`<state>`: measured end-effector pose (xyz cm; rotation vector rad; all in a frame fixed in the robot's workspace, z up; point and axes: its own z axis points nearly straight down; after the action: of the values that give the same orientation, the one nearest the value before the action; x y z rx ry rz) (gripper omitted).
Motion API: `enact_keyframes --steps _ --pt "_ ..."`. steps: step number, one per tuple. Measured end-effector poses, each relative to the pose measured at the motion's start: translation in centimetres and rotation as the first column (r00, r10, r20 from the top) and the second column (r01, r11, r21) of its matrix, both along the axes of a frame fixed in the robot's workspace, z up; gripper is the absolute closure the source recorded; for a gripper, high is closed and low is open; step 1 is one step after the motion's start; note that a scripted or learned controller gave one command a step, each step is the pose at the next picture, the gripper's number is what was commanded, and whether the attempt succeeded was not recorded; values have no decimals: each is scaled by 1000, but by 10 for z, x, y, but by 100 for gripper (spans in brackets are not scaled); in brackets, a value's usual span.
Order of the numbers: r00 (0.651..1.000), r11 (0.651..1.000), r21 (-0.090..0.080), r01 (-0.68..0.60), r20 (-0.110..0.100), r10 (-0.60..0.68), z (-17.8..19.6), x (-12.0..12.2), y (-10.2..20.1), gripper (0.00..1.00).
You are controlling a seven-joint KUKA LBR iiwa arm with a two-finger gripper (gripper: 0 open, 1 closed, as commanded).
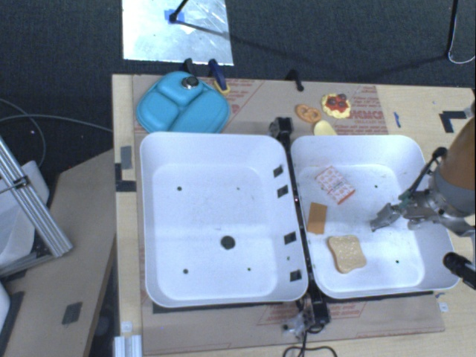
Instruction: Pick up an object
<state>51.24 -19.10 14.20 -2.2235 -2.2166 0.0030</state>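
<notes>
Three objects lie in the right bin [416, 151]. A pink-and-white patterned packet [334, 184] rests near the bin's middle left. An orange-brown block [317, 217] sits by the left wall. A tan toy bread slice [346, 253] lies toward the front. My gripper [394, 223] reaches in from the right and hovers low over the bin floor, to the right of the bread slice and the packet. Its fingers are open with nothing between them.
The left bin [156, 199] shows a small dark spot [227, 242] on its floor. Behind the bins stand a blue divided plate [184, 106] and small toy foods [336, 105]. A black divider with clips [291, 214] runs between the bins.
</notes>
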Motion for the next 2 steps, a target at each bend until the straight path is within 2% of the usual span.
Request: enact_keyframes --steps 1,2 --pt "1000 1000 0 -15 20 15 154 -24 76 0" --pt "1000 1000 -1 -1 2 1 112 -26 42 0"
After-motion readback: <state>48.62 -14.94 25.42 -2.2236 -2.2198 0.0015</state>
